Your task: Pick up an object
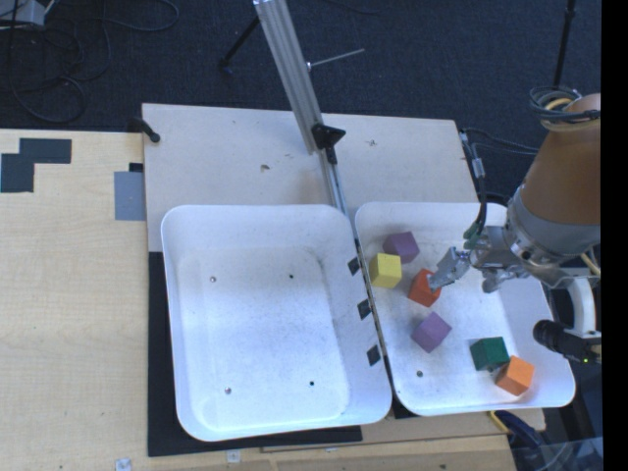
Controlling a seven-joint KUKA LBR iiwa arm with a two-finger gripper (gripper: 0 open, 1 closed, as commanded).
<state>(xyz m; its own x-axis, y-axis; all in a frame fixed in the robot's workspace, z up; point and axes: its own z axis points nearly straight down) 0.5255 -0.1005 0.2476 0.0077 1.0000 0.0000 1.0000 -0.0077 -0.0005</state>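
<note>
My gripper (444, 272) reaches in from the right over the right bin (549, 395), low above its middle. Its tip sits right at the upper right edge of a red block (422, 290), and whether it touches the block is unclear. A yellow block (386, 270) and a purple block (400, 245) lie just left of the red one. In front of it lies a second purple block (431, 331). At the bin's front right, a green block (489, 352) and an orange block (515, 375) sit side by side.
The left bin (196, 234) stands next to the right one, with black clips along the shared rim. A slanted aluminium bar (294, 77) rises behind the bins. The arm's grey and orange body (564, 184) hangs over the right bin's far right side.
</note>
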